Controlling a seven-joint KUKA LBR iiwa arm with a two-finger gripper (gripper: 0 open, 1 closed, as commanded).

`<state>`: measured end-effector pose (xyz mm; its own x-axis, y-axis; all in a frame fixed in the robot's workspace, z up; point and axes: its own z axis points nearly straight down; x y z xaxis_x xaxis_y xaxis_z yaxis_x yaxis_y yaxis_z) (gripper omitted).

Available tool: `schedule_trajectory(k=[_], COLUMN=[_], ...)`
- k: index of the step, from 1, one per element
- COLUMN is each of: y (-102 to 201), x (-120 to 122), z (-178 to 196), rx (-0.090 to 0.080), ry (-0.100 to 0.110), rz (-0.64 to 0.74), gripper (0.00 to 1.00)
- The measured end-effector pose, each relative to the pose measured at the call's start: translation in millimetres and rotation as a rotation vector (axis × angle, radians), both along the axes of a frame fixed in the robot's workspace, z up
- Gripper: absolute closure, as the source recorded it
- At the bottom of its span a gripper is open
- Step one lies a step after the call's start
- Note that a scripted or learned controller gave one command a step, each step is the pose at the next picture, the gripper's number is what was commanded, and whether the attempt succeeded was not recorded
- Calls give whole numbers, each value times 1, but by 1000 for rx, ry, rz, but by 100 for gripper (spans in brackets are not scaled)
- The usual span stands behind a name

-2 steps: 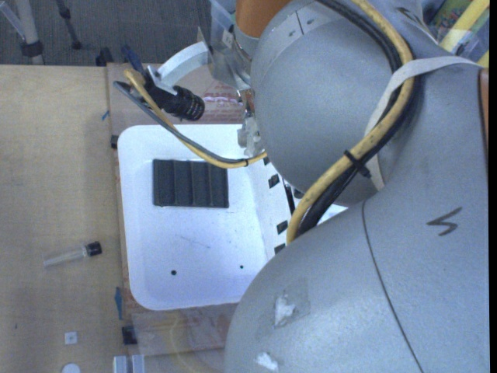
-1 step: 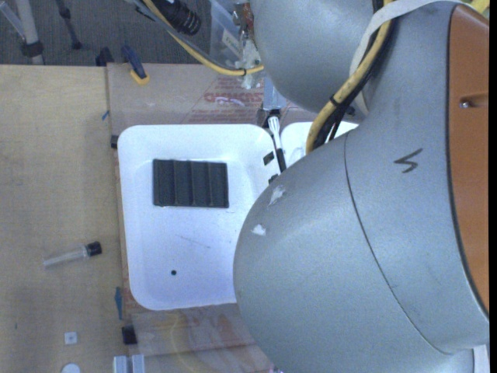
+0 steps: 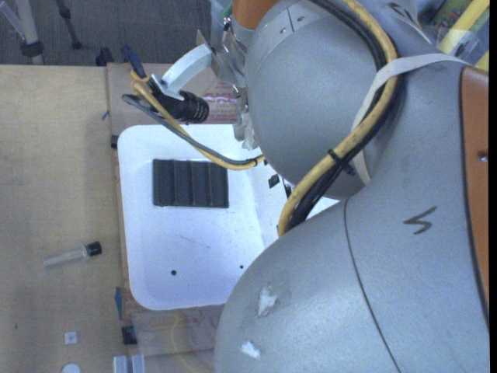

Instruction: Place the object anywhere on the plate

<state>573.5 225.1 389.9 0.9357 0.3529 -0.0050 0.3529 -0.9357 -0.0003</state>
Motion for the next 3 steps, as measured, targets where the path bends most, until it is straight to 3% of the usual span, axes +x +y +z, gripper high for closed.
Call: schedule_trajectory(k=[1, 2, 3], y=[0, 0, -1], x=[-81, -23, 37], z=[-114, -154, -222], rx=[0, 1, 1], ry=[1, 1, -1], rz=[30, 197, 149], gripper=[100, 100, 100])
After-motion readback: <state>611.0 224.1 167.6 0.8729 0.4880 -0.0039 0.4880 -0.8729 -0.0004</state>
